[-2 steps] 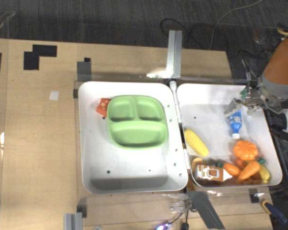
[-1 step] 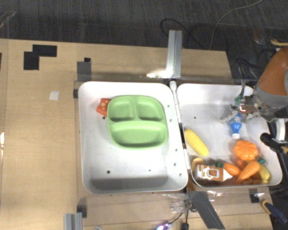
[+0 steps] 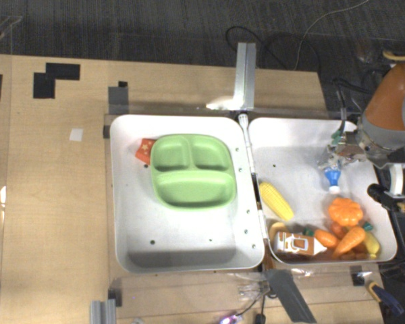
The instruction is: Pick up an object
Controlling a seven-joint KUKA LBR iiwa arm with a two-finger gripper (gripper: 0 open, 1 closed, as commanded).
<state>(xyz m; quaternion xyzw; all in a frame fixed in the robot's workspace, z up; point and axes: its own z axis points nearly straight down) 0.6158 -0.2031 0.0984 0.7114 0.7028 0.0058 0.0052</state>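
My gripper (image 3: 337, 158) hangs over the upper right part of the right bin (image 3: 290, 147), at the end of the grey arm with its orange band (image 3: 393, 106). Directly below it is a small white-and-blue object (image 3: 332, 178), touching or nearly touching the gripper's tip; I cannot tell whether it is gripped. Lower in the same bin lie a yellow corn cob (image 3: 275, 202), an orange pumpkin (image 3: 345, 212), two carrots (image 3: 351, 239), a brown bottle with a label (image 3: 297, 244) and a small yellow piece (image 3: 372, 244).
The left bin (image 3: 131, 235) holds a green divided plate (image 3: 192, 169) with a red item (image 3: 144, 151) tucked at its upper left edge. A metal divider rail (image 3: 250, 181) runs between the bins. Cables lie beyond the right bin's edge.
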